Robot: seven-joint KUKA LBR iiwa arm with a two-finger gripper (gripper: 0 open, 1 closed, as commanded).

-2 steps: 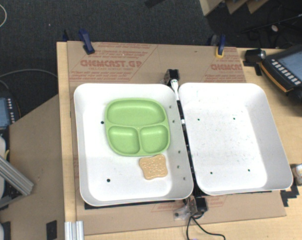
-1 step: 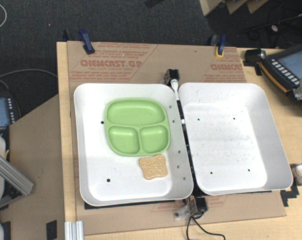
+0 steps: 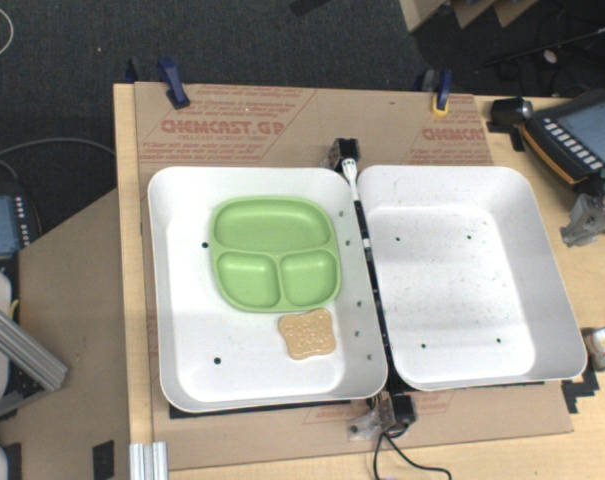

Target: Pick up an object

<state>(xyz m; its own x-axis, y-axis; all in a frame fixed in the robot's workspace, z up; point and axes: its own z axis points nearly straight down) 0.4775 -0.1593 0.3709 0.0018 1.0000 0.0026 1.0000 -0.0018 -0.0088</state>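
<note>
A green three-compartment plastic plate (image 3: 276, 252) lies flat in the left shallow white bin (image 3: 178, 298), a tan waffle-textured toast piece (image 3: 308, 334) just below it, touching or nearly so. The right white bin (image 3: 462, 278) sits alongside. Gripper state: cannot tell.

My workplace, a robotics lab or test workshop: two shallow white bins (image 3: 452, 268) sit side by side on a brown board (image 3: 282, 118) printed "CHEMCAST", fixed to the bench by blue clamps (image 3: 172, 81). Cables (image 3: 397, 453) trail from the front edge, a control pendant (image 3: 572, 138) lies at right, and aluminium framing (image 3: 22, 348) stands on the dark carpet.
</note>
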